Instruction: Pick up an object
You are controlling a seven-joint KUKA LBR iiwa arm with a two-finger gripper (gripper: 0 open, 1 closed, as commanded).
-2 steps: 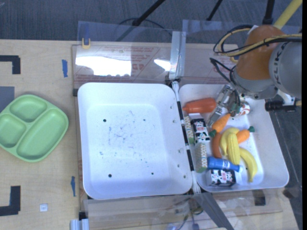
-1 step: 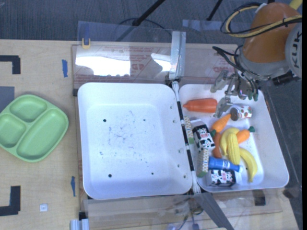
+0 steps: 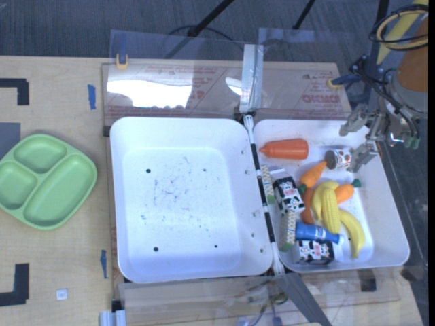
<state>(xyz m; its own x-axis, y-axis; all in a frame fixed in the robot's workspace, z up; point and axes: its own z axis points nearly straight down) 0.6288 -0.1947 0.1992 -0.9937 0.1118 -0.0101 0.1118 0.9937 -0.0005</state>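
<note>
We saw two white bins side by side on the bench, the left bin (image 3: 180, 195) bare white inside with faint blue scribbles and a few dark dots, the right bin (image 3: 380, 250) holding a cluster of toys. The gripper (image 3: 360, 141) hung over the right bin's far right corner, its metal fingers (image 3: 353, 122) spread apart with nothing between them; the arm's orange band (image 3: 413, 73) showed above it, with yellow cable loops (image 3: 402, 29) higher up. Just below and left of the gripper lay a small can (image 3: 339, 159) on its side, close to one fingertip, though we could not tell whether they touched. A big carrot (image 3: 285, 149) lay across the far end of the bin, pointing left. Nearer the middle a small carrot (image 3: 314, 174) leaned against a corn cob (image 3: 327, 206), and another carrot (image 3: 344, 193) sat just right of the cob. A banana (image 3: 352, 231) curved along the cob's right side. A black and white carton (image 3: 289, 194) lay by the divider, a blue tube (image 3: 316, 233) lay across below it, and a second cow-print box (image 3: 314, 251) sat at the near edge. Well apart, on the wood at far left, sat a green tray (image 3: 46, 180) with three compartments
</note>
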